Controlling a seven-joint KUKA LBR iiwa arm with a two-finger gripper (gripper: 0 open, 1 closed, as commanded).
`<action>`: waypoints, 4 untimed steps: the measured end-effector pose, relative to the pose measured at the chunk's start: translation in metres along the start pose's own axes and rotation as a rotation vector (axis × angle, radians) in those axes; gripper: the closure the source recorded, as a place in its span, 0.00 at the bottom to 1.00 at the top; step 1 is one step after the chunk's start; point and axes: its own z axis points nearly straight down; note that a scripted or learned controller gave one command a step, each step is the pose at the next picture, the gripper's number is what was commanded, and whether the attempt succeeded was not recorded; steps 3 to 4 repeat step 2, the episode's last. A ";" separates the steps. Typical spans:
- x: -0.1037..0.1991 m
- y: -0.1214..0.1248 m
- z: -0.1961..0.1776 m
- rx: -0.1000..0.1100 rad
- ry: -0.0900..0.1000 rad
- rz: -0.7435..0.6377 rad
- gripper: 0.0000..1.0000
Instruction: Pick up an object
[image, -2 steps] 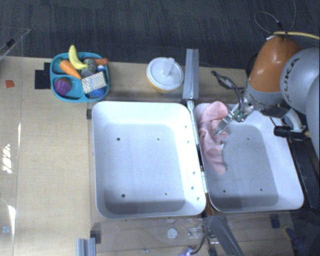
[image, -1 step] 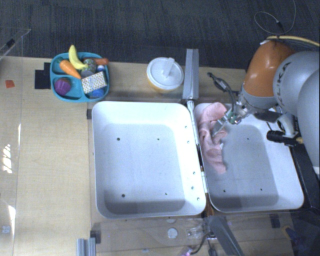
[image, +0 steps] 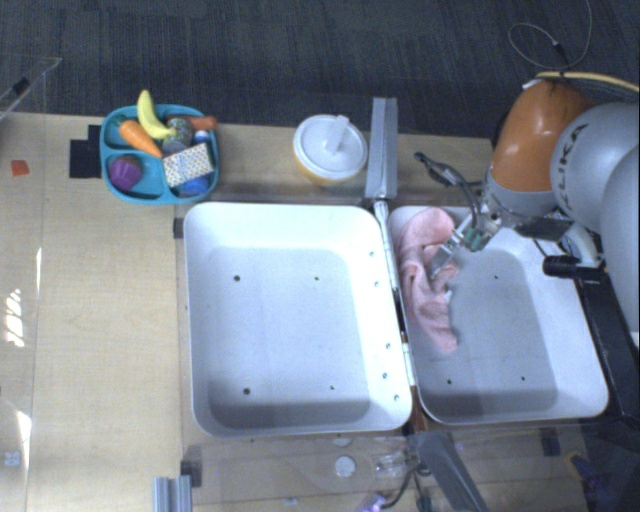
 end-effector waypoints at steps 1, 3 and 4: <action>-0.002 0.005 -0.008 -0.018 -0.022 -0.004 1.00; 0.042 0.032 -0.088 -0.021 -0.009 -0.095 1.00; 0.042 0.032 -0.088 -0.021 -0.009 -0.095 1.00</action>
